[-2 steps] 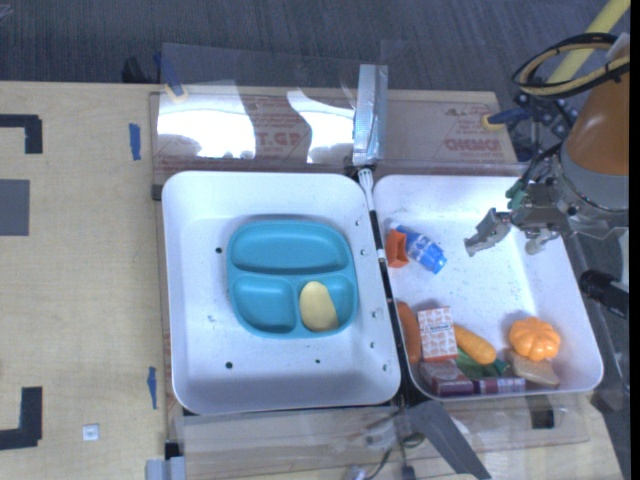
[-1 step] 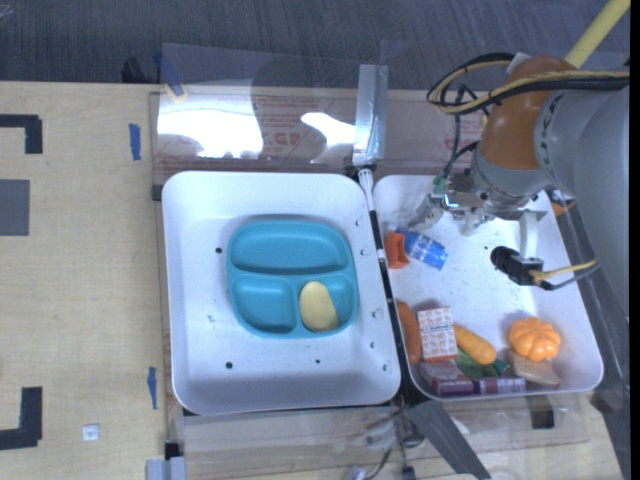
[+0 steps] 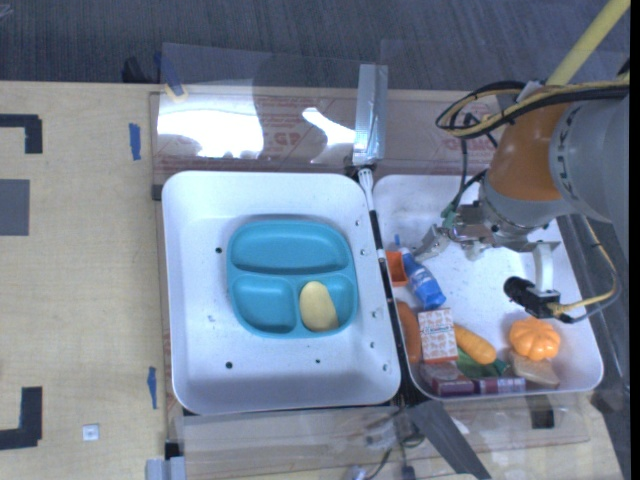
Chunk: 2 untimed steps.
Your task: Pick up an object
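Observation:
My gripper (image 3: 437, 245) hangs low in the right bin (image 3: 585, 313), near its back left part, below the orange-banded wrist. Just in front of it and slightly left lies a small blue bottle (image 3: 426, 287), close to the gripper's tip; I cannot tell whether they touch. An orange block (image 3: 397, 265) sits against the bin's left wall. Further forward are a white and red carton (image 3: 436, 333), a sausage (image 3: 407, 334), a carrot (image 3: 475, 346) and an orange pumpkin (image 3: 535, 337). Nothing is visibly held.
The left bin (image 3: 190, 268) holds a blue divided tray (image 3: 285, 258) with a yellow potato (image 3: 318, 306) in its front right compartment. A purple item (image 3: 468, 387) and a bread slice (image 3: 537, 372) lie along the right bin's front wall. Cables trail behind the wrist.

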Each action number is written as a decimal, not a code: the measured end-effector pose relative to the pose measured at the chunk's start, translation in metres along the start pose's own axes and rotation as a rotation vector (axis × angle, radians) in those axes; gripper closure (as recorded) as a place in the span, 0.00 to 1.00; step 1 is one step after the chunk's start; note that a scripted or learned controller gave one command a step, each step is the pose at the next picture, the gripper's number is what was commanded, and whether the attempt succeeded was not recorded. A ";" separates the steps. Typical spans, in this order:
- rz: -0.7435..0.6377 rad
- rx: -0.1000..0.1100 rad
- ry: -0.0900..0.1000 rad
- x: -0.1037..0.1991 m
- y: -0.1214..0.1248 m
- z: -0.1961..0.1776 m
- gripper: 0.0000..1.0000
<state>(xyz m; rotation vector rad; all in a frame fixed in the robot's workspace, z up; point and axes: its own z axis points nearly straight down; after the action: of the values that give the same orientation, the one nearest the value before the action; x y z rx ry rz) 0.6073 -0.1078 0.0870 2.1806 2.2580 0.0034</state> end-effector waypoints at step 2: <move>-0.188 -0.005 -0.001 -0.005 0.003 -0.001 0.00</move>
<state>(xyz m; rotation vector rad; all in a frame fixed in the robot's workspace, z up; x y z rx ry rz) 0.6108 -0.1125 0.0881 1.9563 2.4493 0.0066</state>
